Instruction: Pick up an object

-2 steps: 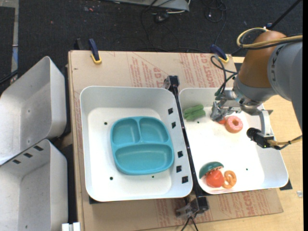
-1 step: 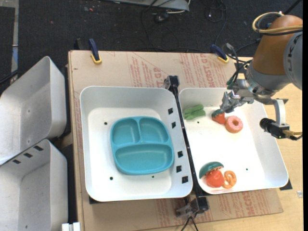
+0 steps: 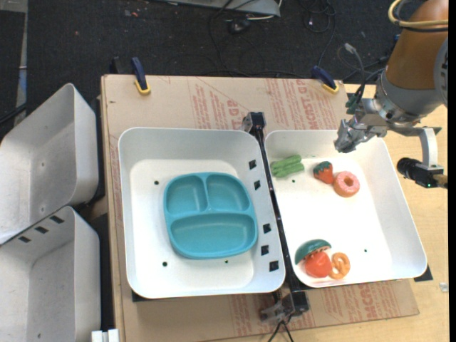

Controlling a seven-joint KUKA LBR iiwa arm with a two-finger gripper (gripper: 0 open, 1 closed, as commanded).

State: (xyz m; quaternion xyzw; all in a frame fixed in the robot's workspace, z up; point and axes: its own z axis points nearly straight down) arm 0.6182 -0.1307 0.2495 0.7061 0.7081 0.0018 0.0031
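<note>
Bright, even light — soft shadows, sharp.

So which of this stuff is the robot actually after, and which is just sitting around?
Part of the job:
gripper
green bean pod
strawberry
pink doughnut
tomato with green cap
orange pretzel
right bin holding them

Just lying about:
teal divided plate
left bin
blue clamps

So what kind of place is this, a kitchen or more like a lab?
Most likely a robotics lab bench, not a kitchen. The arm reaches over two white bins, the food pieces like the pink donut look like toys, and loose cables lie on the dark floor behind.
</note>
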